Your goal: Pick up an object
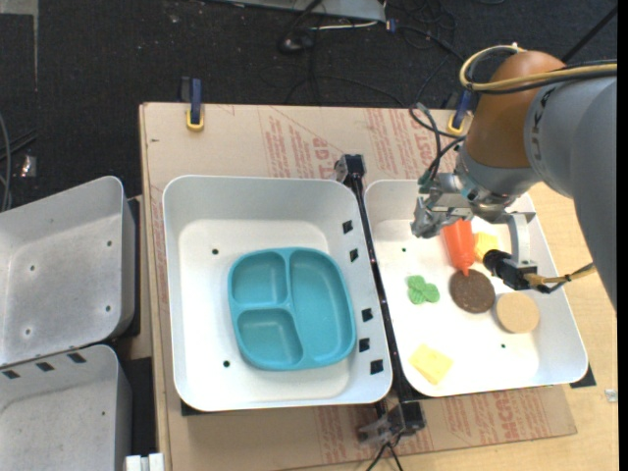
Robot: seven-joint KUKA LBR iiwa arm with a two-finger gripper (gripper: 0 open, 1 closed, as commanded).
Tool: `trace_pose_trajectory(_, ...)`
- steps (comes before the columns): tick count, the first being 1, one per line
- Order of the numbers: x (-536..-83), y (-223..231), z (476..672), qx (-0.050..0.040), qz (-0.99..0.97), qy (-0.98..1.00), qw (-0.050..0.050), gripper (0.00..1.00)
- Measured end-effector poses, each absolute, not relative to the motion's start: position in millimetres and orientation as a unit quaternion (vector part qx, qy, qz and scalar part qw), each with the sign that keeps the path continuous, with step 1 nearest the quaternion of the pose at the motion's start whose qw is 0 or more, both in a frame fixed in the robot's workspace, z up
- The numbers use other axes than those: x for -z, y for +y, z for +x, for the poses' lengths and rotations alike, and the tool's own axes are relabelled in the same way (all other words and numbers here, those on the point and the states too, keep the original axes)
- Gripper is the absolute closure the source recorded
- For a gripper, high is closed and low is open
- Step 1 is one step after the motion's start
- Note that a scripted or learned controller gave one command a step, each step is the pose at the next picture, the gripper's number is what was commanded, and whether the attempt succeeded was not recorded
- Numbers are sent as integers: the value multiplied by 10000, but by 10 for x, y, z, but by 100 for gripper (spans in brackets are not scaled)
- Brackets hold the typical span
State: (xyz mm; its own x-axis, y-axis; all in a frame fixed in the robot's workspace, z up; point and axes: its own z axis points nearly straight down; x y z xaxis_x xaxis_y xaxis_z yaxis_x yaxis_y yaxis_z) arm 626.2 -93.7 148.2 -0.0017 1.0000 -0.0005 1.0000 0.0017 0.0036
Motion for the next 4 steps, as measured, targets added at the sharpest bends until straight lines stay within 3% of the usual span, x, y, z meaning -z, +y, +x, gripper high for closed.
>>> trace_pose_trajectory(2, -2454, -948, 6217, -15, 7063, 7079, 23, 100)
trace_pose_trajectory(3, -2411, -358, 6195, -2, 7043, 7099, -8, 100)
trace_pose_trajectory(4, -2281, 145, 6320, -6, 7043, 7099, -1, 100)
